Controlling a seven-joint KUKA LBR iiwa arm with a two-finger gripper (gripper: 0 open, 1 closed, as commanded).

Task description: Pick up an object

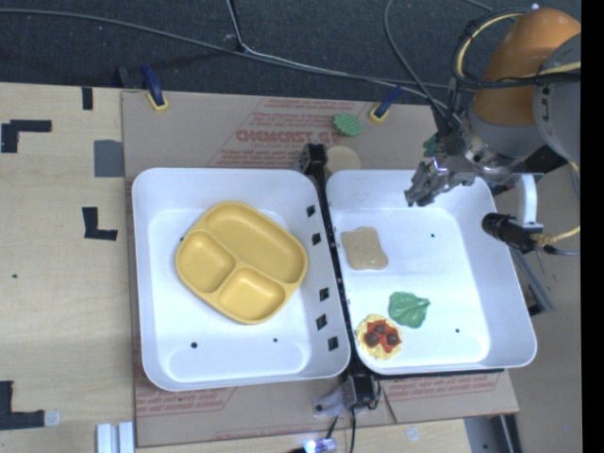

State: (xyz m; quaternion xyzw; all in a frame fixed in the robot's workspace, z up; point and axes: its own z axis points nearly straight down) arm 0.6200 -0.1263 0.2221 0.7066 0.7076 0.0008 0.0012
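From my station I see the left bin (151, 281) filling the centre-left of the frame, and in it a yellow divided plate (242, 261) with three compartments, lying flat and turned at an angle, nearer the bin's upper half than its lower edge. Right of the black divider between the two bins sits the right bin (472, 281). Close to its left wall, at mid height, lies a tan bread-shaped piece (364, 248). Below it, near the bin's lower left corner, I see a small round pizza-like toy (379, 337) with red topping, and just up and right of that, nearly touching it, a green leaf piece (409, 308). Above the bins, on the cardboard sheet at upper centre, rests a small green item (346, 124); I read it as another toy food, though it is too small for me to be sure. In the upper right of the frame the arm (524, 69) comes in, its orange band showing, and the gripper (422, 191) hangs over the upper edge of the right bin, well apart from all three pieces lying there. Its fingers look close together with nothing between them.
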